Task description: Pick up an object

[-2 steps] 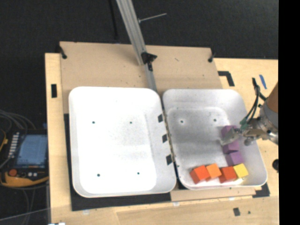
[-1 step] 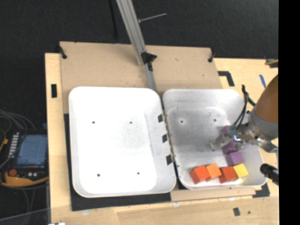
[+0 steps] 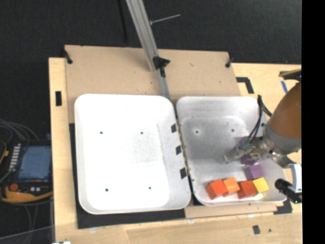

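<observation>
Several small blocks lie along the front of the right bin (image 3: pixel 213 116): a red-orange block (image 3: pixel 217 188), an orange block (image 3: pixel 231 184), a red block (image 3: pixel 247 189) and a yellow block (image 3: pixel 261 185). A purple block (image 3: pixel 253 171) sits just behind the red and yellow ones. My gripper (image 3: pixel 245 152) is low inside the right bin, at its right side. A second small purple piece (image 3: pixel 249 160) shows right under the gripper, and whether it is held is hidden. The grey arm with its orange band (image 3: pixel 288 113) comes in from the right.
The left bin (image 3: pixel 124 151) lies beside the right one, with small black clips along the shared edge. A slanted metal rod (image 3: pixel 147 39) rises from the back of the bench. A handheld pendant (image 3: pixel 30 166) lies off the bench at the left.
</observation>
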